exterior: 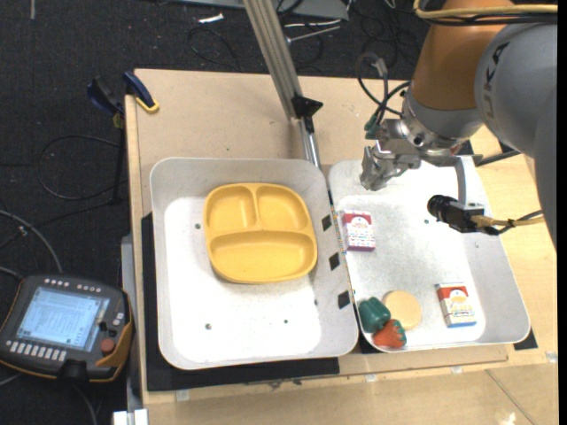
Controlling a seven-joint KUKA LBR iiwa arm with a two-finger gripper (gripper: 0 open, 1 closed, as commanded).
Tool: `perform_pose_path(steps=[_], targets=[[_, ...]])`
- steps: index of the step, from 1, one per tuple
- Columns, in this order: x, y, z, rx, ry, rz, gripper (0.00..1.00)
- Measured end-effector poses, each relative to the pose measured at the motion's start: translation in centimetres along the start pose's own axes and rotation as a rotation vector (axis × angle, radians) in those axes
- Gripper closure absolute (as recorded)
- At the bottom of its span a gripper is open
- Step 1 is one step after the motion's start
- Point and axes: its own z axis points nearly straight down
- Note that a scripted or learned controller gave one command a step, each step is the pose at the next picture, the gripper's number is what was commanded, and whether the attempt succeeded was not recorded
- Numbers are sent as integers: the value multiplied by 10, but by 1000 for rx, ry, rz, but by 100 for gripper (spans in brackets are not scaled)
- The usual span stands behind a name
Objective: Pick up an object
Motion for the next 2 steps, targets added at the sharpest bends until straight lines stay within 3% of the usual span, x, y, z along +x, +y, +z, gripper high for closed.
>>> perform_pose_path(steps=[2], targets=[[109, 5, 24, -1, 0, -1, 100]])
